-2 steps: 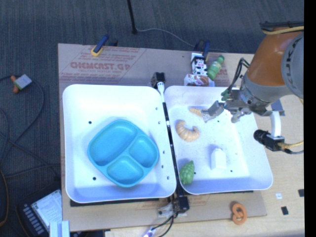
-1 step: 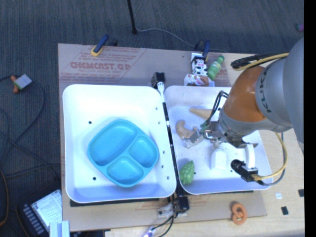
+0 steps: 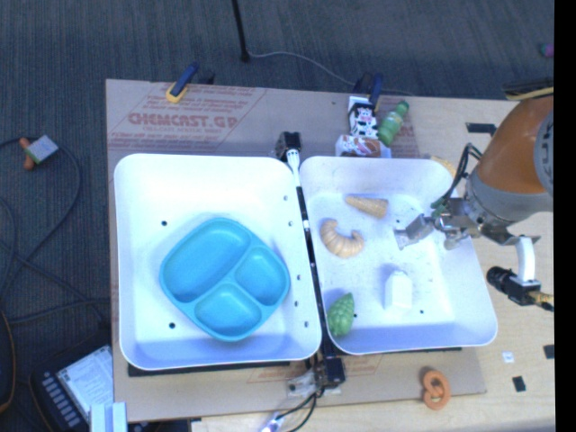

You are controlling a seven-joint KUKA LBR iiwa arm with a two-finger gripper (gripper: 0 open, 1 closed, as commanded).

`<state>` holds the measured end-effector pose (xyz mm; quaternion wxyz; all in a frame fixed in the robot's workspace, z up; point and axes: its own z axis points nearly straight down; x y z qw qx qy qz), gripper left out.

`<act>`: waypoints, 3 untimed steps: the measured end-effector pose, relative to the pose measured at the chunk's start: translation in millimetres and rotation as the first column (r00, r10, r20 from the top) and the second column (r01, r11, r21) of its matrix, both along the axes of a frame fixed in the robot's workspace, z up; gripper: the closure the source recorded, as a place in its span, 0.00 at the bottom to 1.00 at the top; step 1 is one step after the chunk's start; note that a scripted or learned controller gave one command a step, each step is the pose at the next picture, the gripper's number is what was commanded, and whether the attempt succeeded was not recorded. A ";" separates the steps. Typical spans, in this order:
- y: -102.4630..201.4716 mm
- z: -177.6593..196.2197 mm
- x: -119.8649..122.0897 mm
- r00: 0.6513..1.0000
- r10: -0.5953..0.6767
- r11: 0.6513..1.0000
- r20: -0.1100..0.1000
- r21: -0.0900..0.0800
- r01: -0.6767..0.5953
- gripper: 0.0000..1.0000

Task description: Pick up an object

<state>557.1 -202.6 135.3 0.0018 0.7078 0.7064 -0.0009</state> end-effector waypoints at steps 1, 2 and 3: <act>31.5 -47.6 -26.2 1.000 0.001 1.000 0.004 0.001 -0.001 0.00; 108.1 -36.3 -74.1 1.000 0.003 1.000 -0.005 0.006 -0.003 0.00; 102.1 -48.1 -10.1 1.000 0.002 1.000 0.004 0.002 -0.002 0.00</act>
